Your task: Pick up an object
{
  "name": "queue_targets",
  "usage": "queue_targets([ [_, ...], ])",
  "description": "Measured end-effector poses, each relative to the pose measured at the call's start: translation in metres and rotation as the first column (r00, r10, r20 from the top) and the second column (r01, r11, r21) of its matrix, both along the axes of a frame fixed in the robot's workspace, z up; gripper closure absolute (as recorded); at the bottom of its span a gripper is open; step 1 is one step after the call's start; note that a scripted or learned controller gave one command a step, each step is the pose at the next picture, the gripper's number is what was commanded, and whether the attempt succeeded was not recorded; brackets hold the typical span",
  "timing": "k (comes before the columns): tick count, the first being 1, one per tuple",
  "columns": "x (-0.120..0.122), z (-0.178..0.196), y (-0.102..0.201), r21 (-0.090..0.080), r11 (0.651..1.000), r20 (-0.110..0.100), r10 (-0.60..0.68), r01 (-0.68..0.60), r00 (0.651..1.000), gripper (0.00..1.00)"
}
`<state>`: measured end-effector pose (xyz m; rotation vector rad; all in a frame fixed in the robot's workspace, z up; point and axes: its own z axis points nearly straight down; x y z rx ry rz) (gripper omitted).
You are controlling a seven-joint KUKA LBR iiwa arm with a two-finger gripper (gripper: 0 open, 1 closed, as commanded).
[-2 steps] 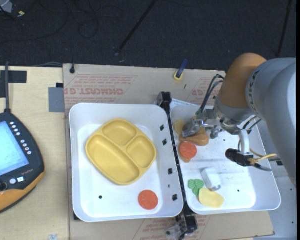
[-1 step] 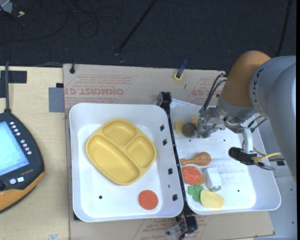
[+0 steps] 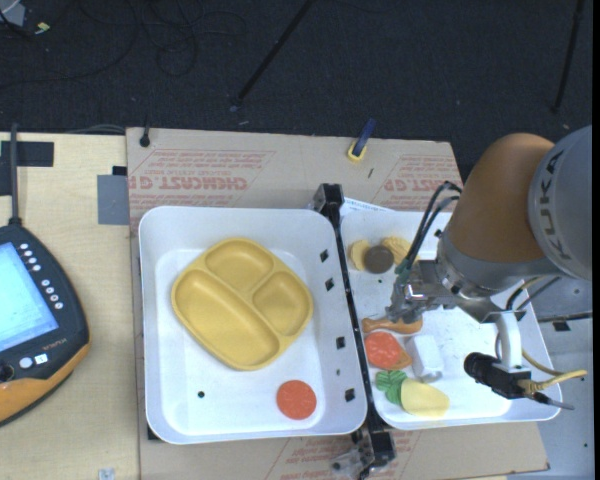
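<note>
My gripper hangs low over the middle of the right bin, under the grey arm with its orange band. Just beneath and to its left lies a small orange-brown piece; I cannot tell whether the gripper touches it. Below that sit a red tomato-like piece, a green piece and a yellow lemon-like piece. A yellow and brown piece lies at the bin's far left. A pale grey piece rests beside the tomato.
The left bin holds a yellow divided plate and a red-orange disc. A black cylindrical part with a cable sticks out near the right bin's front. A tablet pendant lies at the bench's left.
</note>
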<state>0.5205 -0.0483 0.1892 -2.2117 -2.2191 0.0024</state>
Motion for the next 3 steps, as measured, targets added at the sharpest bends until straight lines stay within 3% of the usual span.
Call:
queue_targets([
  [1, -0.014, 0.041, 0.060, -0.002, 1.000, 0.004, 0.003, -0.003, 1.000, 1.00],
  [2, -0.033, 0.140, 0.035, -0.006, 1.000, 0.012, -0.005, 0.005, 1.000, 1.00],
  [3, -0.043, 0.215, 0.057, -0.005, 1.000, 0.010, -0.001, 0.001, 1.000, 1.00],
])
